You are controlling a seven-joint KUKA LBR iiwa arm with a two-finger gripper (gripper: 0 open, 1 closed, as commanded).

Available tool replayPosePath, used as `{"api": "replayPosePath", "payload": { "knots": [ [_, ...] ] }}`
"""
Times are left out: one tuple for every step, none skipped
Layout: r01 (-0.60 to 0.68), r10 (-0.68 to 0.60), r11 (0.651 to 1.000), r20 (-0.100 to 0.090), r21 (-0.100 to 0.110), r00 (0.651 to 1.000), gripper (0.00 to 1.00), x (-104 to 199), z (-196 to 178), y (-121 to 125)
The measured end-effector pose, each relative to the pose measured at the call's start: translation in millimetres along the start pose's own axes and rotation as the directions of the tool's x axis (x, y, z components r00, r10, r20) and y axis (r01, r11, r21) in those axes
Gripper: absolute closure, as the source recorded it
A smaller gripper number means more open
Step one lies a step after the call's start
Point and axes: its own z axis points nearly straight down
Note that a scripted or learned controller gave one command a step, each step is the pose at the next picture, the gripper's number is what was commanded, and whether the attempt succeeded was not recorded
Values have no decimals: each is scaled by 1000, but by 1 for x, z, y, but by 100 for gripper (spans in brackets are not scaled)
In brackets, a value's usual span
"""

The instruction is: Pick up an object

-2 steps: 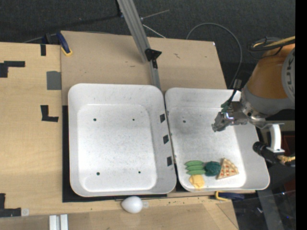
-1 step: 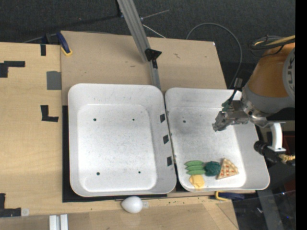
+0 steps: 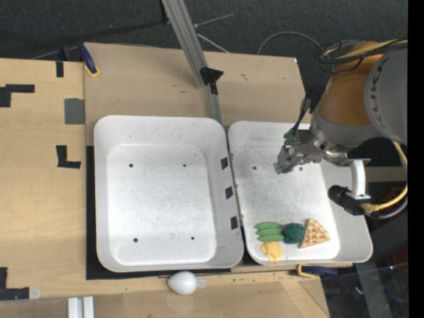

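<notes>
gripper point(image 3: 285, 165): over right bin point(image 3: 265, 191), cannot tell if open, holds nothing seen | toys point(image 3: 291, 234): in bin corner, well apart | pick-up: not done

Bench is a light wood top point(image 3: 40, 197) with a few bits of black tape point(image 3: 63, 156) and a grey patch point(image 3: 74, 110) stuck on its left side, plus a blue and yellow clamp point(image 3: 89, 60) at the far left corner of the tan board point(image 3: 165, 78). A grey metal rail point(image 3: 189, 35) slants in from the far side down to the gap between the bins. There's a white egg-shaped thing point(image 3: 182, 283) sitting on the near edge, just outside the left bin, and dark carpet point(image 3: 79, 8) beyond the bench.
</notes>
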Motion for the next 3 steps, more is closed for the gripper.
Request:
{"api": "replayPosePath", "payload": {
  "knots": [
    [0,0,1000,0,-1,1000,100,42,-8,24],
    [0,0,1000,0,1,1000,100,95,1,43],
    [0,0,1000,0,0,1000,100,141,5,58]
  ]
}}
